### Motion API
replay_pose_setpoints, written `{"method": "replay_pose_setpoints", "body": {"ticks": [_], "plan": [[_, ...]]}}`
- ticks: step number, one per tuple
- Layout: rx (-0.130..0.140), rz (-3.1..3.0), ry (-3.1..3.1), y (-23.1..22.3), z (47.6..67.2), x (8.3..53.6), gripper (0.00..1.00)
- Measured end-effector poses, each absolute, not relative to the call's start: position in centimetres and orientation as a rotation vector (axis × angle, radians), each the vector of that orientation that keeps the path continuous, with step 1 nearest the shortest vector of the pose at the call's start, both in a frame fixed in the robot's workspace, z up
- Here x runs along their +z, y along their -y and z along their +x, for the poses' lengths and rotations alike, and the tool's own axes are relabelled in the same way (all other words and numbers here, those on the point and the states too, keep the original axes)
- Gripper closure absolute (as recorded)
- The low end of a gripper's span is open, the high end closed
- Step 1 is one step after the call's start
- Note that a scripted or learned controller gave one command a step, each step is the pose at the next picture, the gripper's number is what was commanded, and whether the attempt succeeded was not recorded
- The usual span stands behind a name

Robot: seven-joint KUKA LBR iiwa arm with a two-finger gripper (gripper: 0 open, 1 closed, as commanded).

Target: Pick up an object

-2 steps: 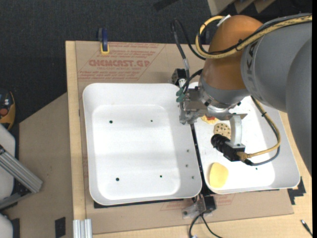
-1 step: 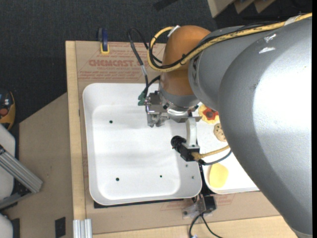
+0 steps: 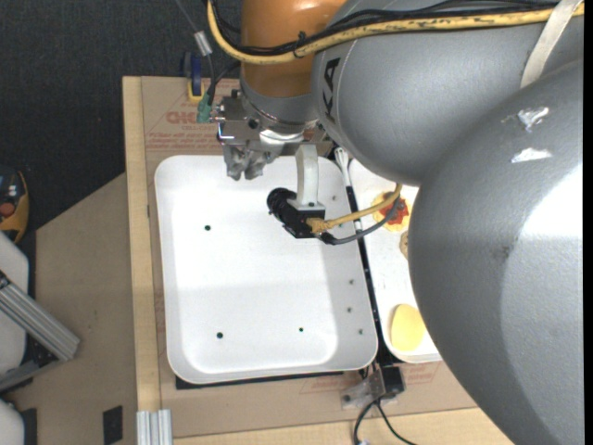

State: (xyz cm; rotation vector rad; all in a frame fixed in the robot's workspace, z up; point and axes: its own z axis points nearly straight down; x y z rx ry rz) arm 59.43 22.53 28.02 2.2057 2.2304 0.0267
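Note:
My gripper (image 3: 244, 165) hangs below the orange wrist band over the far edge of the left white bin (image 3: 250, 286), near its back left corner. Nothing shows beneath it or touching it. A black fitting with a yellow cable (image 3: 295, 214) hangs from the arm just right of the gripper, above the bin floor. In the right bin (image 3: 412, 349), a pale yellow rounded object (image 3: 406, 323) lies near the front, and a small red-orange object (image 3: 398, 209) lies further back. The arm hides most of that bin.
The grey arm covers the right half of the view. The left bin's floor bears a few small dark dots (image 3: 208, 229). A brown bench board (image 3: 139, 248) surrounds the bins, with a metal rail (image 3: 37, 323) at the left.

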Motion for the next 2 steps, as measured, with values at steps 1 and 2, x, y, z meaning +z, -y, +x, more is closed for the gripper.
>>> {"method": "replay_pose_setpoints", "body": {"ticks": [1, 2], "plan": [[0.029, 2.211, -2.218, -22.5, 62.6, 42.4, 1.00], [-0.019, 2.228, -2.224, -22.4, 64.3, 29.9, 1.00]]}}
